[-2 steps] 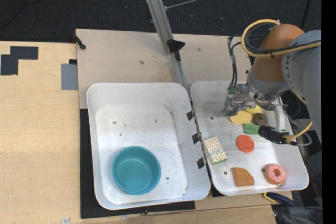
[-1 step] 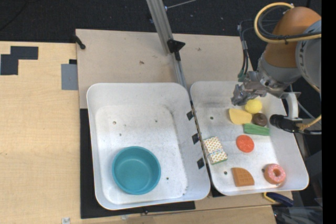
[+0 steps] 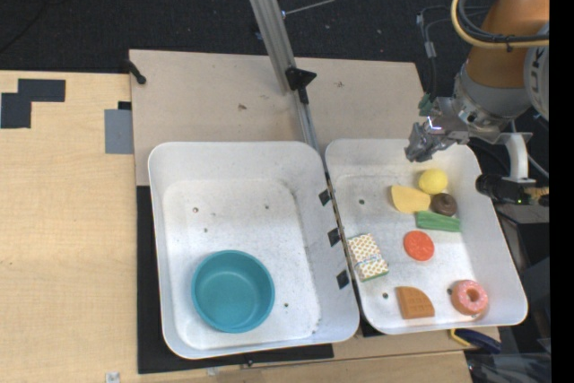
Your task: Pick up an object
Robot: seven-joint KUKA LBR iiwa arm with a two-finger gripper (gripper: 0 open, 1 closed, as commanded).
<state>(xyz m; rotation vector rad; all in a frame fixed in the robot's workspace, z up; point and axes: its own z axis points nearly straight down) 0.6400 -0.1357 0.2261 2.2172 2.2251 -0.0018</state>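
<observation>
Food toys crowd the right bin (image 3: 502,282), so I hover my gripper (image 3: 423,142) at its upper edge, just above the yellow ball (image 3: 434,181) beside the cheese wedge (image 3: 409,198). Whether the jaws are parted, I cannot tell.

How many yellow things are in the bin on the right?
2. A yellow ball sits near the far edge, just below the hand, and a yellow wedge lies beside it toward the divider. Nothing seems hidden.
</observation>
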